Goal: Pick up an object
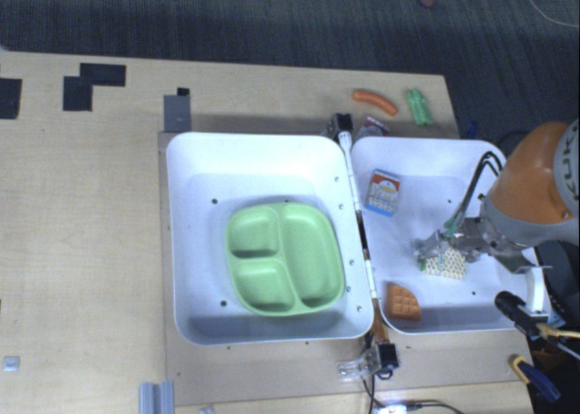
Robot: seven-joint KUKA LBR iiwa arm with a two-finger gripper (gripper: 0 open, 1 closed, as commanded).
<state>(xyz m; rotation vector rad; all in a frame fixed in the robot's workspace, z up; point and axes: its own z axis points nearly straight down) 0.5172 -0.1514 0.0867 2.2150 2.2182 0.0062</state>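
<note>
Tool (435,246) low in right bin (426,160), over speckled white packet (446,264) near bin's middle, toward table's right edge. Finger state: cannot tell. Advise centring over packet, descending squarely, closing only once straddling it.

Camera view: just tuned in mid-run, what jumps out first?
The green divided plate sits in the middle of the left bin. In the right bin, the gripper is down at a small patterned packet, with a brown piece at the near edge.
</note>
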